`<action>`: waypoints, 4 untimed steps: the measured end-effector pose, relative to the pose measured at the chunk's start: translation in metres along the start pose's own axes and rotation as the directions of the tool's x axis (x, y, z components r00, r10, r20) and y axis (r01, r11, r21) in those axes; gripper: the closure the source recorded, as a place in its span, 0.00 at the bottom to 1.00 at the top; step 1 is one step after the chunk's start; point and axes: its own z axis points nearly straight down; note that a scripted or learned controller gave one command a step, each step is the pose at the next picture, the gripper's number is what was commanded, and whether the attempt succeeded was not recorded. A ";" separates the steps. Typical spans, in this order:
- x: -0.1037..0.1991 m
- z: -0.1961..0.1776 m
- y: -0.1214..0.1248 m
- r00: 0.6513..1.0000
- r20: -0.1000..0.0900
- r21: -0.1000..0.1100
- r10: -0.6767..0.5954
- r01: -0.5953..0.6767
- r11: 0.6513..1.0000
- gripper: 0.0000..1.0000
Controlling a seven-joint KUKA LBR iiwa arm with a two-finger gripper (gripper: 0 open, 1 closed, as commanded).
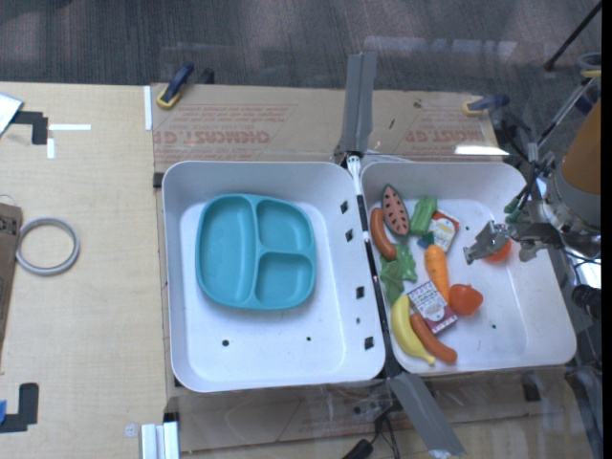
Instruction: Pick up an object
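My gripper (488, 244) hangs low over the right part of the right bin (535, 338), at the end of the arm that comes in from the right. A small red-orange object (502, 253) lies right under or against it; whether it is gripped is unclear. To the gripper's left the bin holds a pile of toy food: a watermelon slice (395, 208), a green pepper (424, 209), a carrot (437, 267), a red tomato (466, 299), a banana (405, 329), a sausage (382, 233) and two small cartons (429, 305).
The left bin (191, 352) holds a teal divided plate (256, 251). A roll of tape (44, 245) lies on the wooden bench to the far left. Bare bin floor lies in front of the gripper, near the right bin's front right corner.
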 end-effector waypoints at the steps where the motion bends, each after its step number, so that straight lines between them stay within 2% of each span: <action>1: 0.019 0.125 -0.010 0.968 0.004 -0.009 -0.252 0.252 0.968 0.00; 2: 0.033 0.124 0.056 0.962 0.005 -0.014 -0.274 0.274 0.962 0.00; 3: 0.032 0.114 0.057 0.962 0.006 -0.015 -0.271 0.271 0.962 1.00; 4: 0.070 0.005 0.097 0.967 0.003 -0.003 -0.256 0.256 0.967 1.00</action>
